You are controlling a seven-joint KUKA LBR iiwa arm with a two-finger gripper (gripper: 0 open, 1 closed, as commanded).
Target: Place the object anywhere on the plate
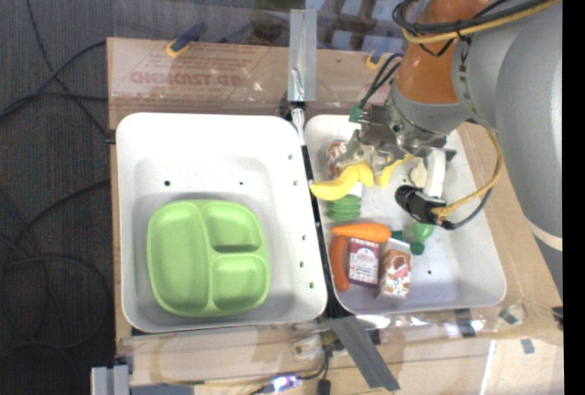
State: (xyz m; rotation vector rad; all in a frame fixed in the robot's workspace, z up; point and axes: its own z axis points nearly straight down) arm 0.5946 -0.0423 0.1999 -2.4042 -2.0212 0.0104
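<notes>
Two bins: left bin [128, 146] and right bin [475, 265] sit side by side on the tabletop [137, 64], so a picked item need only cross the shared wall between them.
Plate: green divided plate [208, 256] lies flat in the left bin, well to the left of the gripper and nearer the camera; its three compartments hold nothing, so any of them would serve as a landing place.
Gripper: gripper [370, 160] is down inside the right bin at its far end, directly over the clutter; whether it is spread or closed I cannot tell, nor whether it has hold of anything.
Task object: probably the yellow banana [340, 187], lying just beside and below the gripper, seemingly touching it, on the bin floor; which item is meant is a judgement.
Other items: carrot [358, 231], red carton [363, 261] and brown carton [396, 272] lie near, toward the camera from the gripper; a small green piece [421, 231] sits to its right.
Arm pose: wrist with orange band [437, 41] is bent steeply downward from the right, cables looping beside it.
Stage: judged a pick attempt; placing not yet done.
</notes>
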